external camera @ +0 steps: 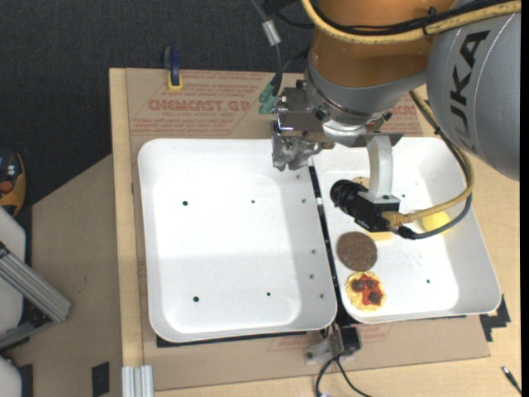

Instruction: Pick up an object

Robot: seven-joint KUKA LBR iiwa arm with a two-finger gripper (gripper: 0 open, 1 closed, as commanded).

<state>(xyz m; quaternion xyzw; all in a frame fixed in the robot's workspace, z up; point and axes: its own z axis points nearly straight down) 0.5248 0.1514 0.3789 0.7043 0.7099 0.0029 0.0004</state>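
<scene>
The grey arm with its orange band reaches in from the right; its gripper hangs over the divide between the two shallow white bins; a round brown disc and a small pizza-like toy lie in the right bin.

Arm cut off by top and right edges of the frame; gripper fingers too small and blurred to judge; yellow object in right bin partly hidden behind arm hardware
</scene>
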